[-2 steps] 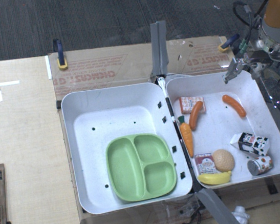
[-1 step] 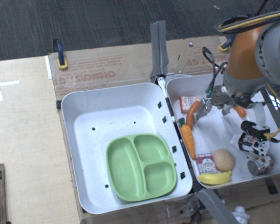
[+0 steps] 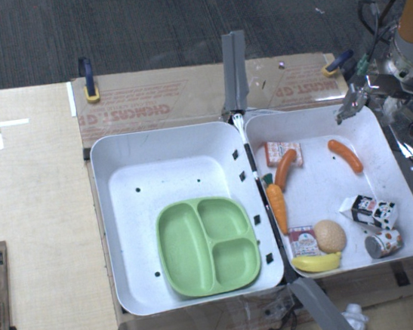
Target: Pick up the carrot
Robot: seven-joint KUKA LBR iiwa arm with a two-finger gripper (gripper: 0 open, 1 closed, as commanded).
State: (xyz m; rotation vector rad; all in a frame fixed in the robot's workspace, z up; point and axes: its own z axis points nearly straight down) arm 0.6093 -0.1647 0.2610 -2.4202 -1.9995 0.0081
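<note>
The long orange tapered carrot (image 3: 277, 207) lies flat in the right-hand shallow white bin (image 3: 387, 146), hard against that bin's 9 o'clock wall, its length running roughly 12 to 6 o'clock. At the carrot's 12 o'clock end, an orange-red sausage (image 3: 285, 168) slants toward 1 o'clock, its upper end overlapping a small red-and-white carton (image 3: 282, 152). At the carrot's 5 o'clock sits a second red-and-white packet (image 3: 302, 242), with a round tan bread roll (image 3: 330, 236) just beside it at 3 o'clock and a yellow banana (image 3: 317, 262) touching both from 6 o'clock. Farther toward 3 o'clock lie a black-and-white cow-patterned milk carton (image 3: 372, 212) and, at its 6 o'clock, a tipped metal can (image 3: 384, 244). A second orange-red sausage (image 3: 345, 155) lies well apart from the carrot, toward 2 o'clock.

The left-hand shallow white bin (image 3: 121, 210) holds a pale green three-compartment plastic tray (image 3: 208, 245).

The two-finger gripper (image 3: 352, 104) hovers at the right bin's 1 o'clock corner, well apart from the carrot; whether its pincer is wide or narrow cannot be told. Nothing is seen between its fingers.
</note>
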